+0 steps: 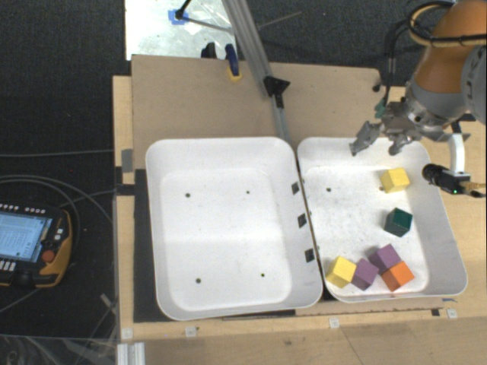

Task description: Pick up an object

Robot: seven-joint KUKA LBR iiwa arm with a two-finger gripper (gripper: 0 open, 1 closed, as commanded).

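My gripper (380, 143) hangs over the far edge of the right bin (342, 204), its two fingers spread open with nothing between them. A yellow cube (395, 179) lies just below and to the right of it. A dark green cube (398, 222) sits further toward the front. Near the bin's front edge huddle another yellow cube (342, 271), two purple cubes (385, 256) (364, 274) and an orange cube (397, 276).
The left bin (221, 226) adjoins the right one along a hinged middle edge. A slanted metal pole (255, 44) crosses the brown board behind the bins. A teach pendant (30, 238) lies off the bench at far left.
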